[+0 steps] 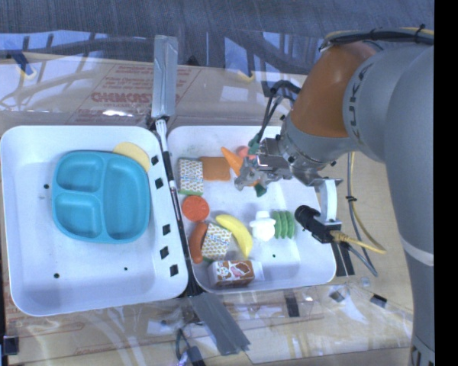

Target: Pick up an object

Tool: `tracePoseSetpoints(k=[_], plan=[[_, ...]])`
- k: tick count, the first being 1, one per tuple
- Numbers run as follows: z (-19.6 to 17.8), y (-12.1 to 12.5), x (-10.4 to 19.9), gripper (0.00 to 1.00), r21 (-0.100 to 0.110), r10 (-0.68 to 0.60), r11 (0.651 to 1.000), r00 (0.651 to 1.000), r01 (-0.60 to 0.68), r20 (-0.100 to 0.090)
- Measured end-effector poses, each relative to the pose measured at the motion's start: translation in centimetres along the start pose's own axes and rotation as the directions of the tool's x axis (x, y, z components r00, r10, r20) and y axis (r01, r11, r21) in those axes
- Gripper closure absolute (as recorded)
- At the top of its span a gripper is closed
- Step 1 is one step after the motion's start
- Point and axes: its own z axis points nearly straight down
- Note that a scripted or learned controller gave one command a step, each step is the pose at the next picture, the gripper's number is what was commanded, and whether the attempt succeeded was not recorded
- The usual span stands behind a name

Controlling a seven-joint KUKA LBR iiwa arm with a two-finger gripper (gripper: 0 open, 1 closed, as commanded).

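Note:
The right bin (pixel 313 269) holds several toy foods: a patterned box (pixel 191 175), a brown block (pixel 214 168), a carrot (pixel 230 158), a red tomato (pixel 195 207), a banana (pixel 237 233), a second patterned box (pixel 216 241), a white piece (pixel 262 226), a green piece (pixel 284 224) and a brown packet (pixel 233 271). My gripper (pixel 253 178) hangs over the bin's upper middle, just right of the carrot and the brown block. I see nothing held in it.
The left bin (pixel 23 280) carries a blue divided plate (pixel 103 195) with a yellow piece (pixel 133 155) at its upper right. A raised divider (pixel 168 204) separates the bins. The arm's body covers the right bin's upper right corner.

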Motion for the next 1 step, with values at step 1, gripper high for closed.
tracePoseSetpoints(k=[1], plan=[[-0.89,0.03,0.06,1.00,0.003,-0.006,1.000,1.000,0.006,-0.001]])
